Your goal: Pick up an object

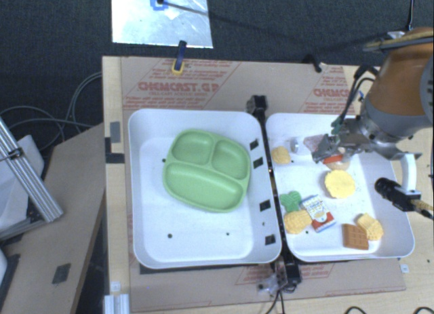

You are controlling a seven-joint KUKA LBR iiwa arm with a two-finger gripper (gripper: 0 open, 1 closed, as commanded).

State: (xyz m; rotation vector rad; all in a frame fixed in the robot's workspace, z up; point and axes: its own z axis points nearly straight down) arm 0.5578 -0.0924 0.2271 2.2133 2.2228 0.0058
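Camera view: gripper (328, 151) low in the right bin (393, 238), over a red-orange piece (334, 160); grip state unclear.

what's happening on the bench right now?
The grey arm reaches in from the right, with its hand low over the back of the right bin, right by a small red piece. Whether it holds anything can't be told. Toy food is scattered in that bin: a round yellow piece, waffles, a small carton. The left bin holds a green divided plate.
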